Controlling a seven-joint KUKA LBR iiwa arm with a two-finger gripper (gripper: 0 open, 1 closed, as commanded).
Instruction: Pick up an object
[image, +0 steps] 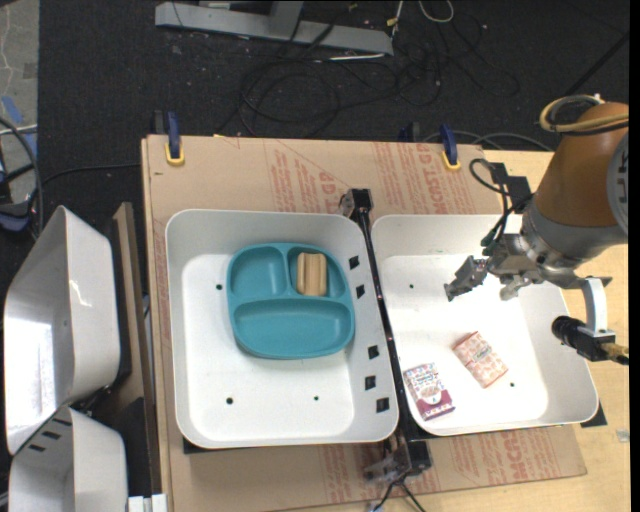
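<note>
Grey metal two-finger gripper hangs over the upper middle of the right shallow white plastic bin; I read its dark fingers as spread apart with nothing between them. Behind it, the grey arm with its orange band comes in from the right.

Surface: both bins sit side by side on a brown cardboard-covered bench, clamped at the far edge with small blue-and-yellow clips. Dark floor beyond, strewn with black cables. More white tubs stand off the bench to the left.

Right bin, near side: a small pink patterned packet, flat, tilted, below the gripper and apart from it. Just to its left, near the front wall, a white-and-magenta printed carton, also flat.

Left white bin: a teal three-compartment plastic plate, with a tan wooden block lying in its upper right compartment.
</note>
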